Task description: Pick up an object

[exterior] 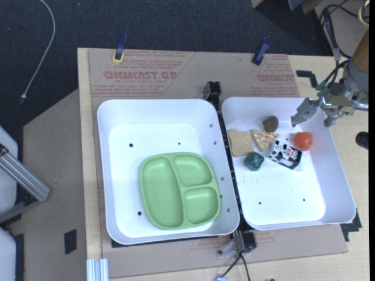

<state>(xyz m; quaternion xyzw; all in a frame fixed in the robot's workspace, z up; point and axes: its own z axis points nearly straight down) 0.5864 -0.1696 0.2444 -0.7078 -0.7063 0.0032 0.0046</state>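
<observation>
Bins two, one green divided plate in left, five small objects in right, pincer spread, holding nothing.

A single fixed camera looks down at a slant on the tabletop from above its near edge. It sits far enough back to take in both white bins whole: the left bin near the middle of the frame, the right bin beside it toward the right. Dark floor fills the top of the view beyond the far edge. The arm enters from the upper right.
</observation>
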